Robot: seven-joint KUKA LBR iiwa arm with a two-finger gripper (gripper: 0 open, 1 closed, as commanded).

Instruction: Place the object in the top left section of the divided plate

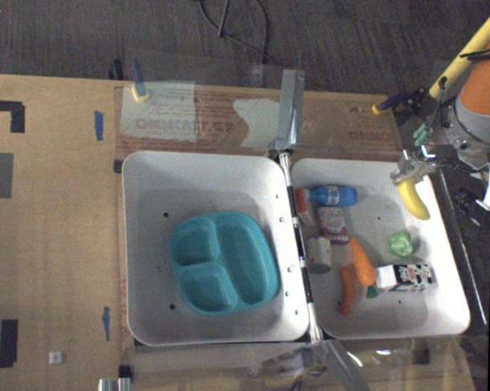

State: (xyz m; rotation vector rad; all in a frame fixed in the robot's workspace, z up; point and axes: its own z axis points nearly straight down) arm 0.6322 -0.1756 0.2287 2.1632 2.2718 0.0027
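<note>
A teal divided plate (223, 262) lies in the left white bin (149, 179); it has two small sections on its left and one long section on its right. My gripper (412, 171) hangs over the back right corner of the right bin (441, 318). Directly below it is a yellow banana (415, 200), whose upper end meets the gripper. Whether the banana is held or lying in the bin cannot be made out.
The right bin also holds a blue bottle (333, 194), a red and white can (332, 222), a grey can (317, 255), an orange carrot (361, 263), a green lump (401, 243) and a cow-patterned carton (404, 276). A metal divider (290, 112) stands behind the bins.
</note>
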